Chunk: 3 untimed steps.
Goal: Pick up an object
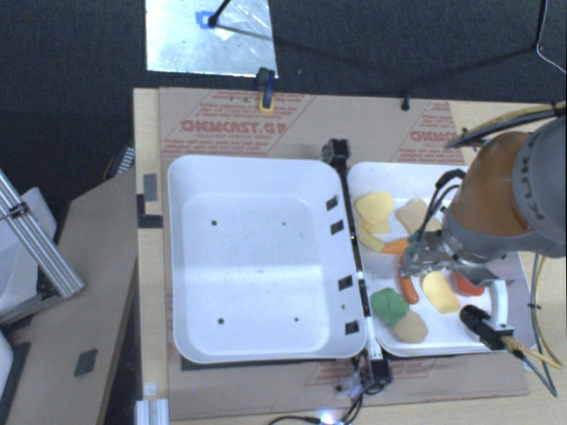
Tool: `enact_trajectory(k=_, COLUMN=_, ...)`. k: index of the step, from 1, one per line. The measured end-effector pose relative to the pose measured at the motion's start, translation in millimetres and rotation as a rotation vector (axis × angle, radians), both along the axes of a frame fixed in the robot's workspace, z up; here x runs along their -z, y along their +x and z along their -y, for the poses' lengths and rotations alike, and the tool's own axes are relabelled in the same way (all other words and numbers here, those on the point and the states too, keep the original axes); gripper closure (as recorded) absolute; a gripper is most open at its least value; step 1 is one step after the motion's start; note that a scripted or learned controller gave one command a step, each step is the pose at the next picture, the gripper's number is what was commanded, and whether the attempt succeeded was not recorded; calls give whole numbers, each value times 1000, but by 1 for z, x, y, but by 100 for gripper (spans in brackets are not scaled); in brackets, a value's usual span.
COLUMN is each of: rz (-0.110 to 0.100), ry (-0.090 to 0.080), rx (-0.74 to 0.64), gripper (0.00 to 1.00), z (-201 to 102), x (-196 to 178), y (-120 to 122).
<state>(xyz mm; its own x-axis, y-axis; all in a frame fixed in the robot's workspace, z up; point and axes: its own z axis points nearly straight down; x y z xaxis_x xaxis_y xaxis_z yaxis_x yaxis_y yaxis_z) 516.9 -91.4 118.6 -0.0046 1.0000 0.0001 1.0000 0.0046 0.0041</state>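
Arm over the rt bin, claw down among the toy food.

From where I stand, the worktop (292, 122) carries two white bins: the left bin (257, 255) and, touching its rt edge, the right bin (425, 173). The grey arm (505, 197) w/ its orange band hangs over the right bin's far side, covering approx half of it. Its claw (421, 257) sits low near that bin's middle; can't tell how far open it is or if it's got anything. Just below the claw: a yellow piece (440, 292) and an orange carrot-like piece (407, 288). Nearer the left bin, a bigger yellow piece (375, 211), then a green piece (389, 305) and a tan piece (410, 328) toward the bin's front corner. A red bit (467, 282) peeks out under the arm.
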Motion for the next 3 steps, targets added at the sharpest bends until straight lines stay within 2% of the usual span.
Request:
enact_trajectory(k=1, rz=0, ry=0, rx=0, gripper=0, z=0, x=0, y=0)
enact_trajectory(k=2, rz=2, ry=0, rx=-1, gripper=100, z=0, x=-10, y=1)
enact_trajectory(k=3, rz=2, ry=0, rx=-1, gripper=0, z=0, x=-10, y=1)
